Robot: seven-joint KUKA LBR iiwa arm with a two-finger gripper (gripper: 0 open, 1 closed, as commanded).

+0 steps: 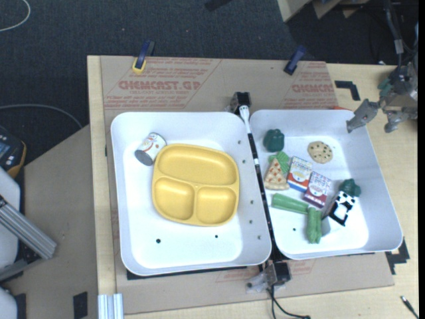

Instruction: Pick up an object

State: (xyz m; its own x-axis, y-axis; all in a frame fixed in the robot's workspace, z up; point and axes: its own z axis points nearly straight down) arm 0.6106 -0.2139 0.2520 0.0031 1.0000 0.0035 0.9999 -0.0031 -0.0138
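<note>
on the cardboard-topped bench sit two white bins, dark carpet around.

1. I see the gripper at the right bin's far right corner, above its rim, fingers spread with nothing between them.
2. In the right bin lie a cookie, a dark green pepper, a pizza slice, two small cartons, green vegetables and a black-and-white block.
3. The left bin holds a yellow divided plate, with a small can on its side just beside the plate's far left edge.
</note>
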